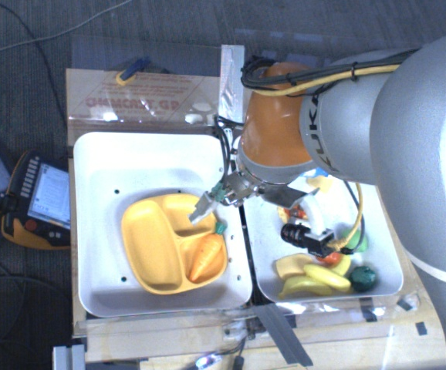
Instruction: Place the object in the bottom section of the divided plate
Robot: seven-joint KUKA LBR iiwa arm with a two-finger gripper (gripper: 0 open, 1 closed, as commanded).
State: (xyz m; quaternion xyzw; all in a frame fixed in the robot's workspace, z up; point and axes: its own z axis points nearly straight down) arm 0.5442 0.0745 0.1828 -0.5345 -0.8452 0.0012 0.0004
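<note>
We see the carrot (pixel 204 257) lying in the lower section of the yellow divided plate (pixel 147 241). Gripper (pixel 207 204) just above plate rim, fingers apart, holding nothing. Risk, we judge: retracting fingers clip rim, shift plate w/ carrot.

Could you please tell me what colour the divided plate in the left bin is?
The divided plate is yellow, seen clearly in the camera view.
</note>
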